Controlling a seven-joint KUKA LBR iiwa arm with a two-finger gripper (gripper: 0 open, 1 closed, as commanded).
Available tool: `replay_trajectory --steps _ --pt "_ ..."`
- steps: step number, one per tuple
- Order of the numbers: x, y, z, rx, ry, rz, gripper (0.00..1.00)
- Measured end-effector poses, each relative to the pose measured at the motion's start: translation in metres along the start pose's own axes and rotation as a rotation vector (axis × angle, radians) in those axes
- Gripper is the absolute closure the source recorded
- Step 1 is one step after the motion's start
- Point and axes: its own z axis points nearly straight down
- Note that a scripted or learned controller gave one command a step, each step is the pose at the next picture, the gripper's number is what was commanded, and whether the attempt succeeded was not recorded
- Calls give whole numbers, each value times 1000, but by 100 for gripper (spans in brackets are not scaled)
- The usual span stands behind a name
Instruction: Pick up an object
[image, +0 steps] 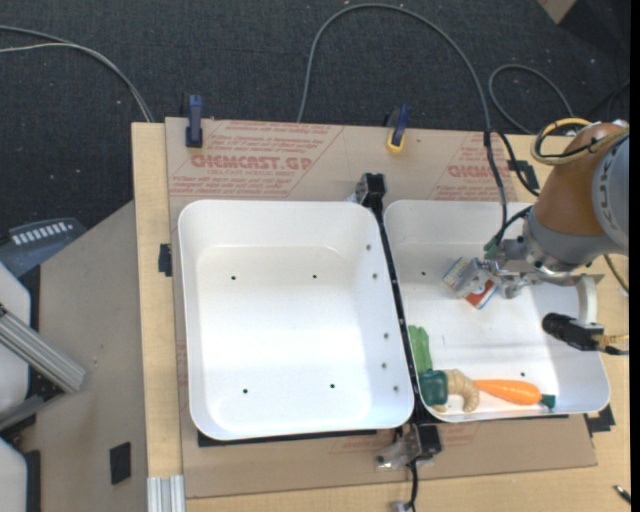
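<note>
My gripper (483, 279) hangs over the upper middle of the right bin (570, 345), below the arm's orange band. A small red piece (481, 296) shows right at its tip, and whether it is held or lies on the bin floor is unclear. Along the bin's front edge lie an orange carrot (507, 391), a beige lumpy object (463, 389) and a teal block (433, 385). A green strip (419, 346) lies against the bin's left wall.
The left bin (200, 330) stands beside the right one, the two rims touching in the middle. A black cable end (570, 330) juts over the right bin's right side. Clamps (398, 131) hold the cardboard at the back.
</note>
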Motion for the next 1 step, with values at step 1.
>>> replay_trajectory --steps 1 --pt "11 -1 0 0 0 -1 0"
